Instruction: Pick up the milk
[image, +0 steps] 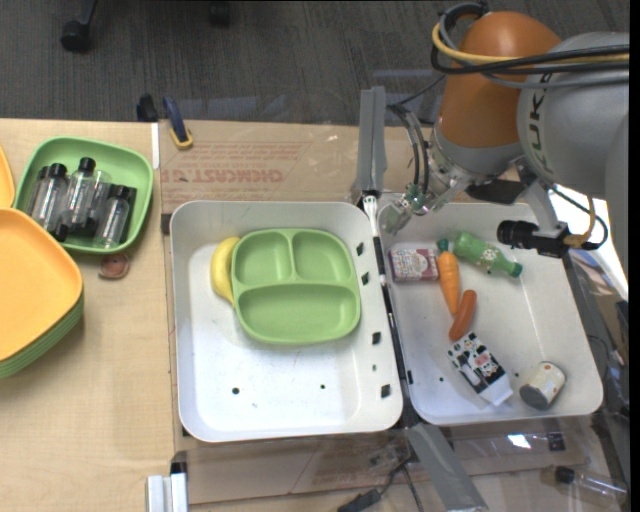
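1. Worktop (120, 400): tan wood, with a brown cardboard sheet (260, 165) at the rear.
2. Two white bins, left (200, 400) and right (580, 330), side by side.
3. Green tray (140, 190) holding small bottles.
4. Orange plate stack (30, 290), at the left edge.

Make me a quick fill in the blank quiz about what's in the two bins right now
1. The green divided plate lies in the ____ bin.
2. The cow-patterned milk carton lies in the ____ bin.
3. The orange carrot lies just below the ____ bottle.
4. The tool hovers near the right bin's far ____ corner.

Missing words: left; right; green; left
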